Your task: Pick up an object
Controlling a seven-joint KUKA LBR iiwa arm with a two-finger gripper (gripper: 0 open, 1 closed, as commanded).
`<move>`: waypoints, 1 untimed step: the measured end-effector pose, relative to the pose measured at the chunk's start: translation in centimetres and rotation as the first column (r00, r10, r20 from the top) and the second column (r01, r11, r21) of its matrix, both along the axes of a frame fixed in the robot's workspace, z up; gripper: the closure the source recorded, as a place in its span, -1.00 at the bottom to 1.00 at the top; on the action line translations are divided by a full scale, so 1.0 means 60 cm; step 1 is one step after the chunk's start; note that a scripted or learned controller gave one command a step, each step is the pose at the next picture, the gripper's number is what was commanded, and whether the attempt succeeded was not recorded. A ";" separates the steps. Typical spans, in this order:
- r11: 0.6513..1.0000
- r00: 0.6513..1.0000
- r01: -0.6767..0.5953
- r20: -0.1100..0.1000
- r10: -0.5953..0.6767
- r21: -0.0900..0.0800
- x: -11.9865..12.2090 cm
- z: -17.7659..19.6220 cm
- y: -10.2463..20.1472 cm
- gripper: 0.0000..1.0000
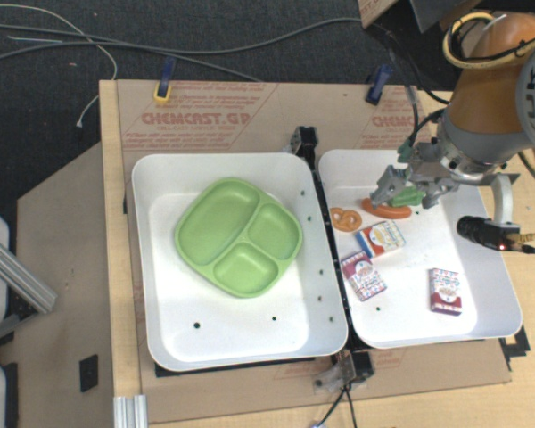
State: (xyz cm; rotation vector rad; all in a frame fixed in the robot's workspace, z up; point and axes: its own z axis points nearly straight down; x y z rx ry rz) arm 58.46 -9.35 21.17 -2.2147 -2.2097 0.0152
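My gripper (408, 192) hangs low over the back of the right bin (481, 324). An orange carrot-shaped toy with a green top (389, 209) lies just under its fingertips, partly covered by them. Whether the fingers touch it is unclear. A small brown pretzel (344, 218) lies to its left. In front of them sit a small white and red box (382, 238), a purple and white packet (365, 276) and a dark red packet (445, 291).
The left bin (160, 328) holds a green divided plate (239, 236). Black clips join the bins at the back (304, 139) and front (355, 364). Both bins rest on a cardboard sheet (205, 105).
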 end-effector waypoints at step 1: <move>1.000 1.000 -0.002 0.015 0.003 -0.001 0.005 0.014 0.000 -1.00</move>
